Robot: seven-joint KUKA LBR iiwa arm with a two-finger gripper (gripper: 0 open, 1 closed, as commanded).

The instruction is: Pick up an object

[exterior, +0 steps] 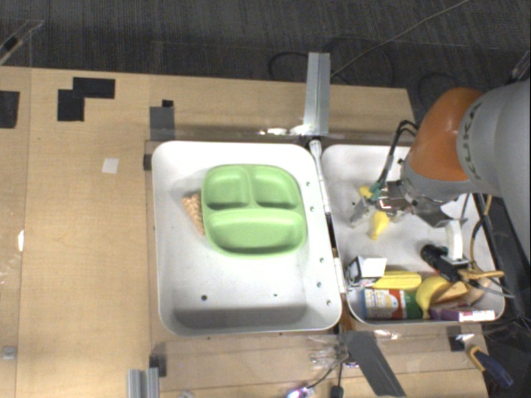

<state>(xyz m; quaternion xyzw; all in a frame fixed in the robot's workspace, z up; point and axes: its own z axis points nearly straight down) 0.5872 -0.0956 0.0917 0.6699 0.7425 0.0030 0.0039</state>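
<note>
The gripper [373, 208] hangs low in the right bin [348, 168], near its middle, and a small yellow object [378, 224] sits right at its tip; whether it is clamped or merely touched cannot be made out. The left bin [170, 255] holds a green divided plate [251, 208]. A can [387, 303] and banana [431, 289] lie along the right bin's near edge.
</note>
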